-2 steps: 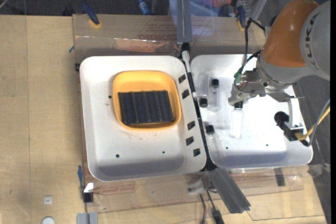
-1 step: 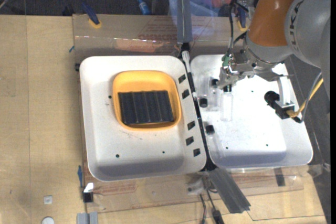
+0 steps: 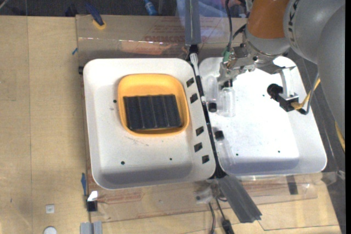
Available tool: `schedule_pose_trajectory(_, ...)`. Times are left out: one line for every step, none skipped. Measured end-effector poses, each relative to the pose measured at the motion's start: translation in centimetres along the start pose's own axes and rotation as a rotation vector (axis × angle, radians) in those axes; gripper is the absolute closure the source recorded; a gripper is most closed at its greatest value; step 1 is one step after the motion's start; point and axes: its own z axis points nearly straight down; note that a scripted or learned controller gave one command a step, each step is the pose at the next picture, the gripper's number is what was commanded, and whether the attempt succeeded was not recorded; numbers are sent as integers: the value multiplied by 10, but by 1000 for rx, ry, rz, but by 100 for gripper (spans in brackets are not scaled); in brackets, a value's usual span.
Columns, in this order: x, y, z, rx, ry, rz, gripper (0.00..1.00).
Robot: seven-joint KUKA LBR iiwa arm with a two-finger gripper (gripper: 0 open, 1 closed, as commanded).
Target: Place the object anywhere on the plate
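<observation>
Two bins, one black object [image 3: 152,111] on the plate [image 3: 129,85]

Two white bins are carried side by side by the bench [image 3: 38,118]. The yellow plate is seen in the middle of the left bin [image 3: 104,164], and the black object, ridged on top, is laid flat on it. The pincer [image 3: 226,82] is held over the right bin [image 3: 274,145], close to its left edge. Whether it is wide or narrow cannot be told.
</observation>
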Motion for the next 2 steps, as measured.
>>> schedule_pose_trajectory(16,19,0,-1,-1,-141,100)
schedule_pose_trajectory(16,19,-1,-1,-1,-142,0)
